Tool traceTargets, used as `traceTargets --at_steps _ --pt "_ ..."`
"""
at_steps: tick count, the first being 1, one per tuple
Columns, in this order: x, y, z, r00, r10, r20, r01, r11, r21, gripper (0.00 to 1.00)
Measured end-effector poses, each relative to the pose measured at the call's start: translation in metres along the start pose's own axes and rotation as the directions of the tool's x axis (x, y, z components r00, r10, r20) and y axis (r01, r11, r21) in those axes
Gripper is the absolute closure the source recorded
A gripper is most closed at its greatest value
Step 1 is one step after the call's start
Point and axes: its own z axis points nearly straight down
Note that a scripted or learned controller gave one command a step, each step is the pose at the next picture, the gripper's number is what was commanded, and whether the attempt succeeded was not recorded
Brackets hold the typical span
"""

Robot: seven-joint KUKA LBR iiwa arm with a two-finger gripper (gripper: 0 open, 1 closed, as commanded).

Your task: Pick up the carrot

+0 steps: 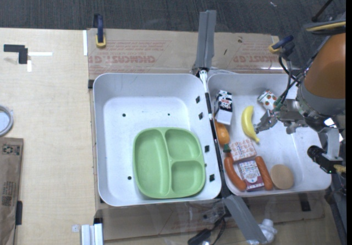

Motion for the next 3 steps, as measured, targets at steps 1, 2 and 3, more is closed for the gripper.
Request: traceTargets --at_steps 1,2,3 --pt "0.039 0.017 0.081 0.981 0.193 0.0 -0.193 0.981 -0.001 0.0" --pt "0.038 0.017 0.072 0.98 0.197 0.0 -0.197 0.98 0.001 1.0" --pt "0.074 -0.042 -0.019 0.988 -0.153 0.001 0.153 0.988 -0.002 1.0"
